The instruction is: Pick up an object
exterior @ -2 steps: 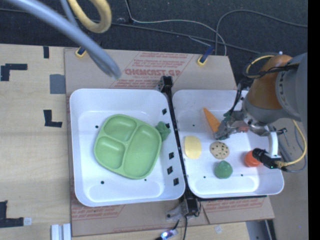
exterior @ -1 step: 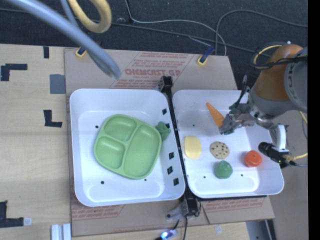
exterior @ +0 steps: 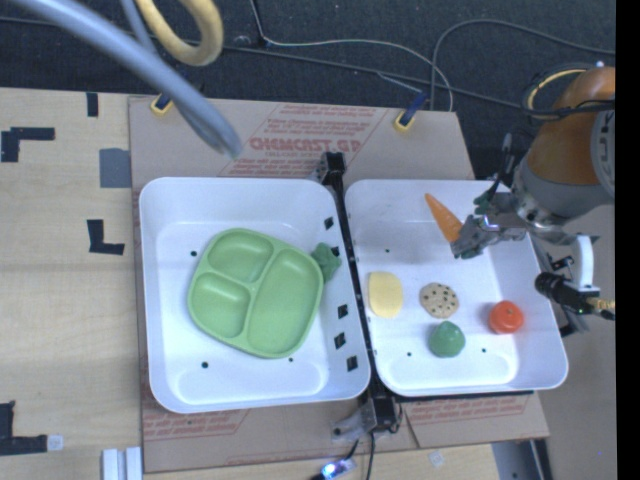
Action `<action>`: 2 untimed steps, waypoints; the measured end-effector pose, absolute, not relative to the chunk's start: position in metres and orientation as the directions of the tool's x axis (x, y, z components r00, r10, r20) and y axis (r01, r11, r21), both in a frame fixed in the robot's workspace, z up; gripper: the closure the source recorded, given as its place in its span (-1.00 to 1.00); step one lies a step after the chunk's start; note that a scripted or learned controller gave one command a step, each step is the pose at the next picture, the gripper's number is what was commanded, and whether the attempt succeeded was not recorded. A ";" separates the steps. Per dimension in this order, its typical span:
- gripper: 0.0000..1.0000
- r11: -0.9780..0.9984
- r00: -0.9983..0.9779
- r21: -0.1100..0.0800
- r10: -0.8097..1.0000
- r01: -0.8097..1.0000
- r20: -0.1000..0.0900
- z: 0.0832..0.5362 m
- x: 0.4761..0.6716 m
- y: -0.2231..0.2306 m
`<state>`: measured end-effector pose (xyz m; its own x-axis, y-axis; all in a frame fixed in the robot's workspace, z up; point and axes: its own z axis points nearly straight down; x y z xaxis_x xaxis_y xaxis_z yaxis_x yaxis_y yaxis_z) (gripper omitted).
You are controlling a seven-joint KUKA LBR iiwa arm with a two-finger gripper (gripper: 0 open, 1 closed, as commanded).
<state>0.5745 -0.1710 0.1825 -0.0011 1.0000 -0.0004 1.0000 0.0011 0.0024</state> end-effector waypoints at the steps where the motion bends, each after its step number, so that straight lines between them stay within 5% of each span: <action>1: 1.00 0.002 -0.002 0.004 1.000 1.000 -0.001 0.225 0.573 -0.172; 2: 1.00 0.006 -0.006 0.000 1.000 1.000 0.001 0.235 0.587 -0.118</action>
<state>0.5874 -0.1175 0.2348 -0.0064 1.0000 0.0015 1.0000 0.0064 0.0001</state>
